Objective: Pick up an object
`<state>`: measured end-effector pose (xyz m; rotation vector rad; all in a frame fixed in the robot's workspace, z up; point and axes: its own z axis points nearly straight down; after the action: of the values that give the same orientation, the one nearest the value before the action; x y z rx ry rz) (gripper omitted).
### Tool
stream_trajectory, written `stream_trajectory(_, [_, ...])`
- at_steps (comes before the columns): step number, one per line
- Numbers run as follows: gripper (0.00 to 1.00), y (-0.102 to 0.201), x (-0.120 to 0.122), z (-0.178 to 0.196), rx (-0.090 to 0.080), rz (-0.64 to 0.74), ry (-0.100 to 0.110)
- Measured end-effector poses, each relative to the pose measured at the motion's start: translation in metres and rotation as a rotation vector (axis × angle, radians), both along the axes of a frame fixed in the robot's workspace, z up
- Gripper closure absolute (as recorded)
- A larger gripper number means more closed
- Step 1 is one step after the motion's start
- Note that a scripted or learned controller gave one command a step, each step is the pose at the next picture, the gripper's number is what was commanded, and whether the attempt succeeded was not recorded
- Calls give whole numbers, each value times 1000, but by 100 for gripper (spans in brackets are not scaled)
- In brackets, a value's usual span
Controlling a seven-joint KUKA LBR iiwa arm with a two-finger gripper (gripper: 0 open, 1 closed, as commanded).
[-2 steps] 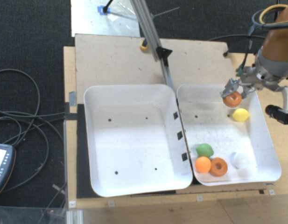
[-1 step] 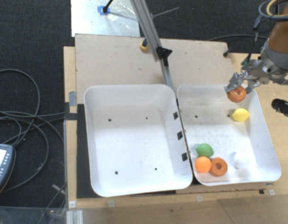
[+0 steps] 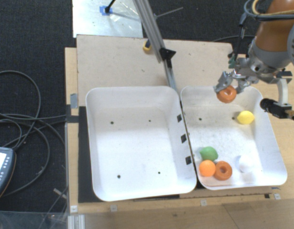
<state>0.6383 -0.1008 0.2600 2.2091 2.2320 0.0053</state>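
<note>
My fingers (image 3: 228, 86) were closed on an orange ring (image 3: 227, 95), holding it lifted above the far end of the right bin (image 3: 275, 151). Below me in that bin lay a yellow ball (image 3: 245, 117) near the right wall, and at the near end a green piece (image 3: 209, 153), an orange ball (image 3: 207, 168), a second orange ring (image 3: 223, 170) and a white object (image 3: 245, 163)

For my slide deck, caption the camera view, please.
End effector lifts an orange ring above the right bin.
</note>
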Motion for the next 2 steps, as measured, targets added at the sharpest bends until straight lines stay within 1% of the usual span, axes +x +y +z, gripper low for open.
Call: stream_trajectory(2, [100, 123, 6, -1, 1, 1, 1])
